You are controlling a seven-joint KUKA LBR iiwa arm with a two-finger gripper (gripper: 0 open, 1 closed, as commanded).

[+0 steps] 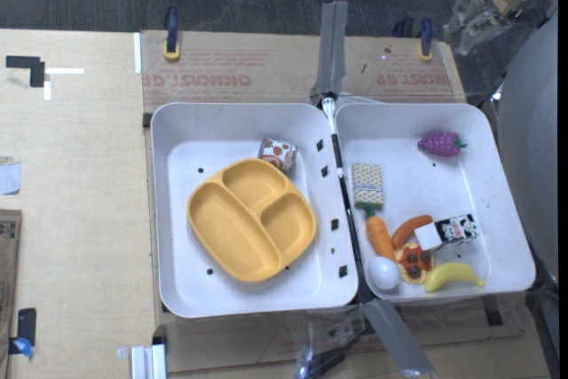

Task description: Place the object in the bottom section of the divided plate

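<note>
Pale wood makes up the bench (71, 191), with a sheet of printed cardboard (293, 71) held under the bins by two blue clamps (171, 35) at the far edge; dark carpet lies beyond.

Seen from the overhead camera, the left bin (160, 217) holds the yellow plate (253, 217), which lies flat and a little turned. Its large bottom section (231, 240) faces the near-left corner, and the two smaller sections sit toward the far and right sides. A small carton (278, 153) stands just beside the plate's far-right rim, on the bin floor, close to the wall shared by the two bins. It is the one loose item in that bin.

The right bin (497, 182) holds the rest. Purple grapes (441, 144) lie alone near the far-right corner. A speckled packet (367, 184) sits near the shared wall, with a carrot (380, 235) just below it. A sausage (411, 229) and a black-and-white box (448, 231) lie to the carrot's right. Along the near wall are an egg (383, 272), a pizza slice (414, 262) and a banana (453, 278), packed close together.

The gripper (484, 18) hangs at the top right, beyond the far-right corner of the right bin and well apart from the plate and carton. Cables crowd it, so I cannot tell whether it is spread or closed. The grey arm (532, 120) fills the right side.
</note>
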